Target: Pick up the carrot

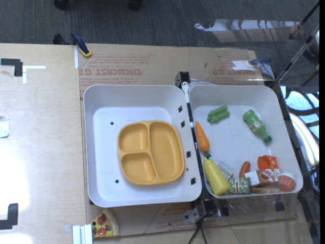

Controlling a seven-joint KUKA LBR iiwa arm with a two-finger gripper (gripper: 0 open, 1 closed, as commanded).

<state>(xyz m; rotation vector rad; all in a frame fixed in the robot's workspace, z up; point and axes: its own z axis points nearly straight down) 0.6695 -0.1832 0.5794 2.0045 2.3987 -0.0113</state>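
Observation:
The carrot (201, 135) is orange with a pale top. It lies in the right bin (231, 93) against that bin's left wall, pointing up and down the view. Just below it rests a yellow bottle (215, 175).
The right bin also holds a green pea pod (218, 114), a green bottle (256, 125), a small red sausage (244, 168) and several packaged food items (266, 177) at its front right. A yellow three-part plate (151, 152) sits in the left bin (96, 136). A pizza slice toy (103, 225) lies outside by the front.

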